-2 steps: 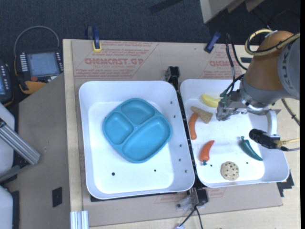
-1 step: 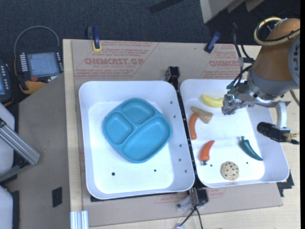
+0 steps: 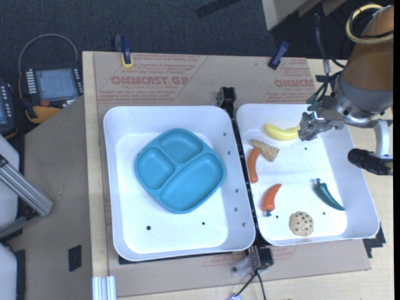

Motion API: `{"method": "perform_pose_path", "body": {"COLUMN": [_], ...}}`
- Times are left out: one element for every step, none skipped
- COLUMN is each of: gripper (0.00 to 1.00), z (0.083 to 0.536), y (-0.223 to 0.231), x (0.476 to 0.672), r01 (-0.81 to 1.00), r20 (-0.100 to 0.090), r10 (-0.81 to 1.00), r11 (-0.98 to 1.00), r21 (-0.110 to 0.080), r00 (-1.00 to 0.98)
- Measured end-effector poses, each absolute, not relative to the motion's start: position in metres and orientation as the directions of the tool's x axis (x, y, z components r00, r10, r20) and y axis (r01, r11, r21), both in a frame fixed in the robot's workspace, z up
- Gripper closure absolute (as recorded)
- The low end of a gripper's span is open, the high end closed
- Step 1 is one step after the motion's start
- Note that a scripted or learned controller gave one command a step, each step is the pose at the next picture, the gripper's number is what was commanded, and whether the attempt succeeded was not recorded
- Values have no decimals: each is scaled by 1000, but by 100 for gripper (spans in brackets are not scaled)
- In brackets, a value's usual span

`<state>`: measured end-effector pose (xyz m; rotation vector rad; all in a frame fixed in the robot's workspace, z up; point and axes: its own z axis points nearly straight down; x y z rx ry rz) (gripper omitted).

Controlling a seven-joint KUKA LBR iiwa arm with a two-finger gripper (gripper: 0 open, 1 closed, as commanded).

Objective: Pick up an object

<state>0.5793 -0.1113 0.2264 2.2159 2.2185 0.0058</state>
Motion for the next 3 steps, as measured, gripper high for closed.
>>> {"method": "perform_pose_path", "body": {"gripper": [100, 100, 100], "z": [216, 223, 225], "y": [-61, 2, 47], "x": [588, 600, 599], "r01": [1000, 1000, 1000], "r20": [2, 3, 2], "r10": [1000, 1000, 1000], "r11": [5, 7, 6], "r21": [-1, 3, 2], "r00": [-5, -7, -6]}}
